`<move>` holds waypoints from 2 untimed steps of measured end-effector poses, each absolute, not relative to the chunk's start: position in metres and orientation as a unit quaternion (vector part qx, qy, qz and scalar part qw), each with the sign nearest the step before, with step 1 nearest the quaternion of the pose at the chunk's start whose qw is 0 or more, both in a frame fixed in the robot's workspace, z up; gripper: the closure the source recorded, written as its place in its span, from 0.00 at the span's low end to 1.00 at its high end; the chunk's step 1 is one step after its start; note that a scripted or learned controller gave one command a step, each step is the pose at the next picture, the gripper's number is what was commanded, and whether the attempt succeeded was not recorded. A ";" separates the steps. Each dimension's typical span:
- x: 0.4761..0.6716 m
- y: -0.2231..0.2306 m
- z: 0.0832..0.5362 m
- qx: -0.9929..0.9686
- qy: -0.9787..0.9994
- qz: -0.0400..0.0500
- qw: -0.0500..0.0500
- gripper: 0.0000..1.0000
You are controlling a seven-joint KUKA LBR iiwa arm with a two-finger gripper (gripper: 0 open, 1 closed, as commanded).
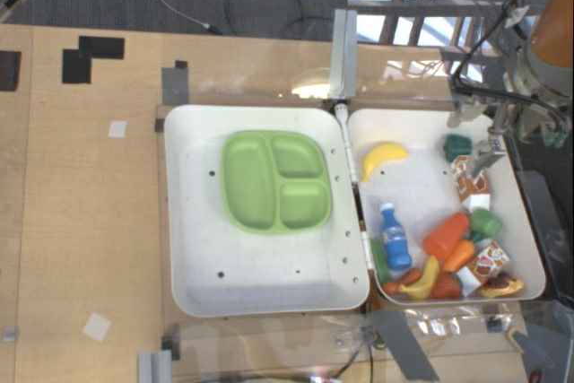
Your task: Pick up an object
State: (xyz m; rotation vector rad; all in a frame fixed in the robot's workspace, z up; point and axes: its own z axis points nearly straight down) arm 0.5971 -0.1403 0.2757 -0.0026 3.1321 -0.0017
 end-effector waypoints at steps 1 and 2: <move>0.628 -0.171 0.145 -0.011 1.000 0.001 -0.002 0.00; 0.625 -0.206 0.089 -0.011 1.000 -0.002 0.007 0.00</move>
